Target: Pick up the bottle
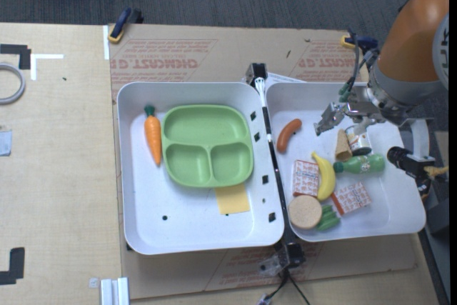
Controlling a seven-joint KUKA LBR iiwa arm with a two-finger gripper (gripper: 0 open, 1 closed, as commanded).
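one fixed overhead camera, slanted down on both bins (136, 175), arm (418, 39) entering right

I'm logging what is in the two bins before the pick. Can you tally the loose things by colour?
Green: 3, the tray, the bottle, a vegetable
Orange or red-orange: 2, carrot, sausage
Yellow: 2, banana, cheese slice
Tan or brown: 2, round biscuit, small can
Red-and-white packets: 2
Total: 11

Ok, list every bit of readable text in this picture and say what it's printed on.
"CHEMCAST GP": red print on the brown board under the bins, left patch; it reads mirrored and upside down.
The same red print on the right patch: too blurred to be sure.
Bottle label: too small to read.
Two red-patterned packets: print too small to read.
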